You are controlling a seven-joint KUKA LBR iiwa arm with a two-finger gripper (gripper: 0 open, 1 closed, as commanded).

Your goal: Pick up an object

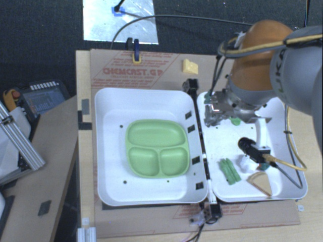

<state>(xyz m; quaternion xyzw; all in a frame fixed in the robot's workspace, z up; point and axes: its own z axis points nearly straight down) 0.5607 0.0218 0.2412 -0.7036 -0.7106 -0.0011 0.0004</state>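
In the right bin [222, 142], toward the front: green stick [229, 171], long axis slanting back-left to front-right. Tan wedge [260, 183] just beside. Gripper [214, 111] farther back, grip impossible to tell.

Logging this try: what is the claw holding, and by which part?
Cannot be told: the claw hangs over the right bin, and no hold shows clearly.

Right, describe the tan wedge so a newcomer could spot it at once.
Take the white bin on the view's right, the one without the green divided plate. In its near corner, farthest from that plate, lies the tan wedge. It is flat and triangular, unlike the ribbed green piece beside it.
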